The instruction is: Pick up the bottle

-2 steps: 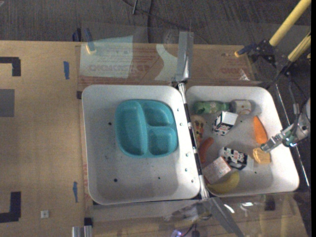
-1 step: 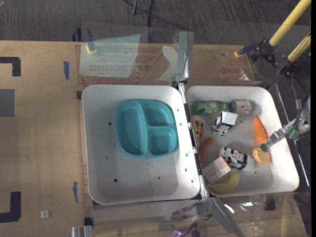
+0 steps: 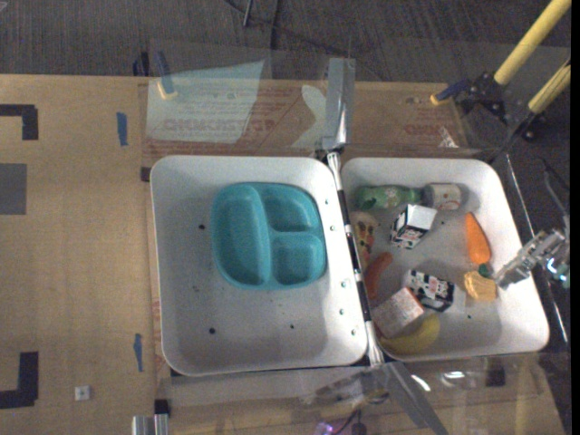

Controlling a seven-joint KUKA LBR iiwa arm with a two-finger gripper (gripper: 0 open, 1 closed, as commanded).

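Hand [image 3: 524,265] beside right bin [image 3: 521,329] rim

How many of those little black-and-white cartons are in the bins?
2, both in the right bin: one carton near the middle top, another carton lower down. More may hide under other items.

We can read almost no text here. On the clear plastic sheet [image 3: 217,102] lying behind the left bin there is one line of large letters, but it appears reversed and pale, so we cannot make out the word. The two small cartons [image 3: 412,226] in the right bin carry black-and-white patterns and some tiny print, too small for us to read. Other objects show no legible label.
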